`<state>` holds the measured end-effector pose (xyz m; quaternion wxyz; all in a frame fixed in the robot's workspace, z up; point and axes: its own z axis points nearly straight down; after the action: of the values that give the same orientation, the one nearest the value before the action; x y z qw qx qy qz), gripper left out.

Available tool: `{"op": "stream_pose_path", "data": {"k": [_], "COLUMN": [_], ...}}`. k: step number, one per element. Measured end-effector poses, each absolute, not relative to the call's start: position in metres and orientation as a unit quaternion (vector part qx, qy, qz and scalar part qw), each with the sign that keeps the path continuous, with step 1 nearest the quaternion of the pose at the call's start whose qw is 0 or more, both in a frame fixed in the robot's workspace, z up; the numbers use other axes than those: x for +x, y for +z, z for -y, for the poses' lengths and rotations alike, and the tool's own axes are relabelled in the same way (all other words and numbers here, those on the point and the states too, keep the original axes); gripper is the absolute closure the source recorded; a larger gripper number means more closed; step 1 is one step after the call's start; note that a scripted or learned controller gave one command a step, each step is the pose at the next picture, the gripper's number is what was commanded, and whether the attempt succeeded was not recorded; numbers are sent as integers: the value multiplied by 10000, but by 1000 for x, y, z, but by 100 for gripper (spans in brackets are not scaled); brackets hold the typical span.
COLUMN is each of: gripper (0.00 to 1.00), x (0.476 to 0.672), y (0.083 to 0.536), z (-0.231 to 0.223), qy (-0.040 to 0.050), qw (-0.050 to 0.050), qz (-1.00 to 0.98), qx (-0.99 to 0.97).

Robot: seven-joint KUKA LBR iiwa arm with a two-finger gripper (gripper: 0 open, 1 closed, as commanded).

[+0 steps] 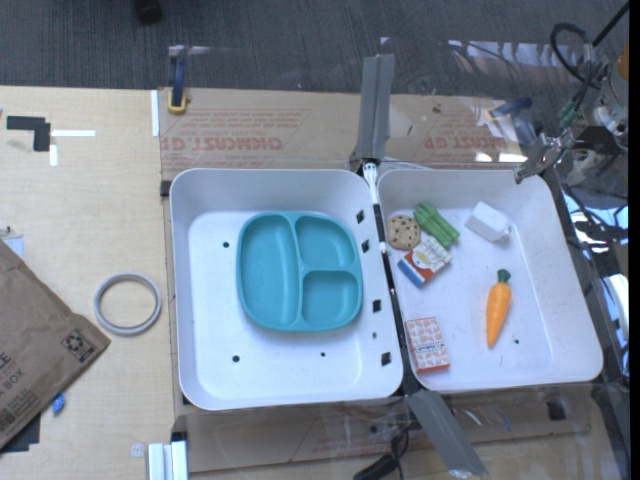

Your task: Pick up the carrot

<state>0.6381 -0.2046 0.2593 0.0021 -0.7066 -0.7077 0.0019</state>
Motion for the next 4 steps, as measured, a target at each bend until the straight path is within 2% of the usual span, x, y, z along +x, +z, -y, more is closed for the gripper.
{"op": "stream_pose_path", "data": {"k": [1,2,3,4], "gripper": [0,0,100,0], "x": [629,562,562,562], "y": [116,89,95,95], "z": [216,200,201,201], "qy": [2,12,26,27], "qw": [57,30,42,40], "qz": [6663,6066,6053,6053], "qx": [-7457,-7950,-7960,-7960]}}
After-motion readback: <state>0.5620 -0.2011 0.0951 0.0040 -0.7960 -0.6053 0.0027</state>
